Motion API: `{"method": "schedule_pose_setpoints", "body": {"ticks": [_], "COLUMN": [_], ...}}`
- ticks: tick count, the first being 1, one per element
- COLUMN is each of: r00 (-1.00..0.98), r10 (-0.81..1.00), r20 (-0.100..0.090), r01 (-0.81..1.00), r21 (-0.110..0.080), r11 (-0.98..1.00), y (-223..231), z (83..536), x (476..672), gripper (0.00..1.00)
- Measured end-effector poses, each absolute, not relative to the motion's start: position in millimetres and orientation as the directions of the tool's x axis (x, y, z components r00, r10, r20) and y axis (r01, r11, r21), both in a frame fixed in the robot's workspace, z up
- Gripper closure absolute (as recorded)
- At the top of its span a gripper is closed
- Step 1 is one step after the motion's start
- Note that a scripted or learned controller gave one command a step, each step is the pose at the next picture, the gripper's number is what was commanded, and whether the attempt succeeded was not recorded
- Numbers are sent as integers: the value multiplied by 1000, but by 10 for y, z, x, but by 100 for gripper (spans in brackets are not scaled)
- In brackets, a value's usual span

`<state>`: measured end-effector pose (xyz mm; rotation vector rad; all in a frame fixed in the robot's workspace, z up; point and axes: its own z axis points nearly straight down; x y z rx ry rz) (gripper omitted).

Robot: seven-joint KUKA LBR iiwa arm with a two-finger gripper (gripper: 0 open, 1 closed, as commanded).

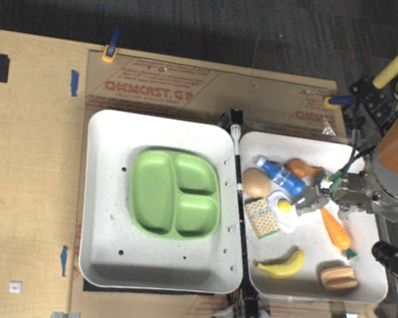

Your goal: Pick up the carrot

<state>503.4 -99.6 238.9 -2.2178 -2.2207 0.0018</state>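
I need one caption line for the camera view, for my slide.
Gripper hovers in the right bin beside the carrot; a green plate sits in the left bin.

place: robot lab | evidence: taped bench (23,168), clamps (111,45), white bins (102,178)

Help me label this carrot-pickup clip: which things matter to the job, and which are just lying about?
Job: carrot; gripper, beside it in the right bin.

Lying about: banana, blue bottle, fried egg, burger, green divided plate.
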Motion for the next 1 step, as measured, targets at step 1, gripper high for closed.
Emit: {"method": "schedule_pose_setpoints", "body": {"ticks": [1], "r00": [231], "r10": [973], "r20": [0], "r01": [973], "r21": [-8], "r11": [-231], "y": [-1791], "z": [1641], "x": [5204], "gripper": [0]}}
